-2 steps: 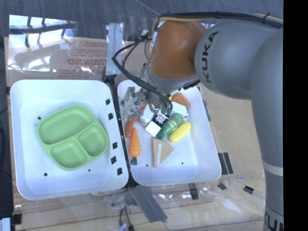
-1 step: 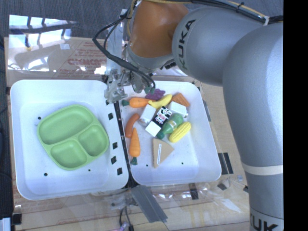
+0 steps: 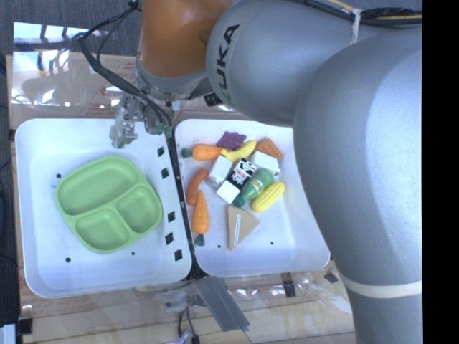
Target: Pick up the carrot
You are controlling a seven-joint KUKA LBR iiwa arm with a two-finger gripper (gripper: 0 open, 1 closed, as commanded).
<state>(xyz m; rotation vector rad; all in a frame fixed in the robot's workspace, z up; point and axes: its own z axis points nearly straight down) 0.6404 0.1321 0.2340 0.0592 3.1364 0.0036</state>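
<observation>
From above, I see the grey arm with its orange band reaching in from the right, its metal two-finger gripper (image 3: 128, 131) hanging over the far edge of the left white bin (image 3: 43, 264), near the divider between the bins. The jaws are small and blurred at this angle; I cannot tell how far apart they sit, and I see nothing between them.

The orange toy carrot (image 3: 200, 214) lies in the right white bin (image 3: 301, 253), close to its left wall. Its long axis runs nearly straight toward and away from me, narrow tip pointing away, green stub nearest me. Two similar orange carrots lie beyond it.

A green three-compartment plastic plate (image 3: 107, 203) sits in the left bin, well apart from the carrot.
</observation>
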